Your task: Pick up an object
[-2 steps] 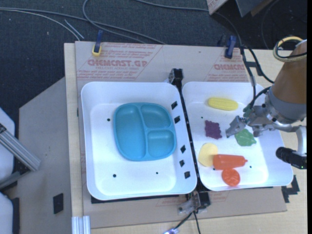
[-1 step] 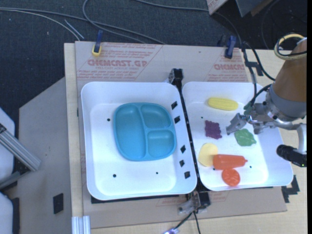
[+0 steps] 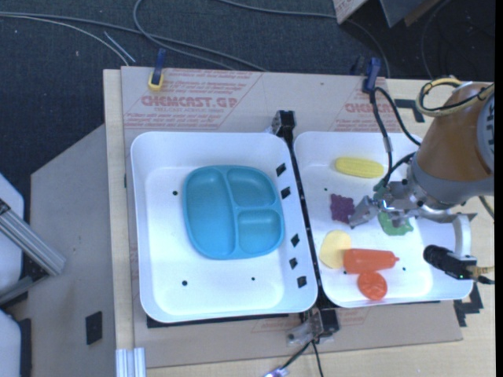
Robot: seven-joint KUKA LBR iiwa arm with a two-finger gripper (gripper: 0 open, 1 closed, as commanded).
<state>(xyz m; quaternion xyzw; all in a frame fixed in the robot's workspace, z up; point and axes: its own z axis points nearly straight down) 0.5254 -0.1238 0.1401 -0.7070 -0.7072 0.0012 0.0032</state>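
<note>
Arm (image 3: pixel 456 144) reaching from the right over the right bin (image 3: pixel 314 163), its gripper (image 3: pixel 383 209) low among toy foods.
Left bin (image 3: pixel 149 163) holds a blue divided tray (image 3: pixel 233 210). In the right bin lie a yellow corn cob (image 3: pixel 358 166) at the far side, an orange carrot (image 3: pixel 368 259), a yellow piece (image 3: pixel 335 249), a red-orange piece (image 3: pixel 372 286), a purple piece (image 3: pixel 341 206) just left of the gripper, and a green piece (image 3: pixel 395 224) partly under it. Whether the jaws are spread or pinching, I cannot tell.
</note>
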